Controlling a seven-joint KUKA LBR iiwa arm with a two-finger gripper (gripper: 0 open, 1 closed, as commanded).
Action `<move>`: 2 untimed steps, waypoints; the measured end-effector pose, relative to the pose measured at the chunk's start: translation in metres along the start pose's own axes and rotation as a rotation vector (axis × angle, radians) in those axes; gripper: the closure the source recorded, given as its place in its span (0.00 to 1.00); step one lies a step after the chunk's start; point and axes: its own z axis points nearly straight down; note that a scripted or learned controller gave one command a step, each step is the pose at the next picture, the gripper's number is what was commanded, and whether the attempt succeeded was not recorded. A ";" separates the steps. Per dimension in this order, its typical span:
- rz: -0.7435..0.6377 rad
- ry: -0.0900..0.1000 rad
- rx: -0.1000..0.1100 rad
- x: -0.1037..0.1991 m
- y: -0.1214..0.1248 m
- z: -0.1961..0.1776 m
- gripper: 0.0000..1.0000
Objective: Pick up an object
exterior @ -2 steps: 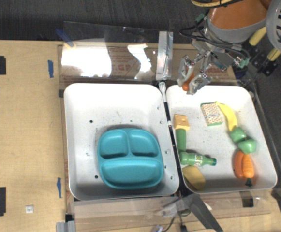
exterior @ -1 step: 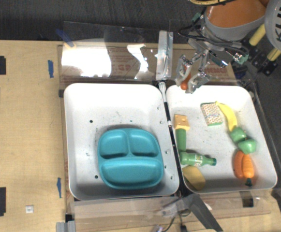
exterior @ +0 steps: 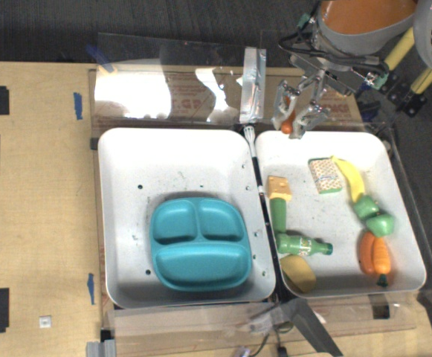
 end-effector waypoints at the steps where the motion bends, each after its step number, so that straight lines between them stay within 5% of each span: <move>1: -0.051 -0.001 0.001 0.000 -0.001 -0.023 1.00; 2: -0.157 0.007 -0.011 0.003 0.001 0.063 1.00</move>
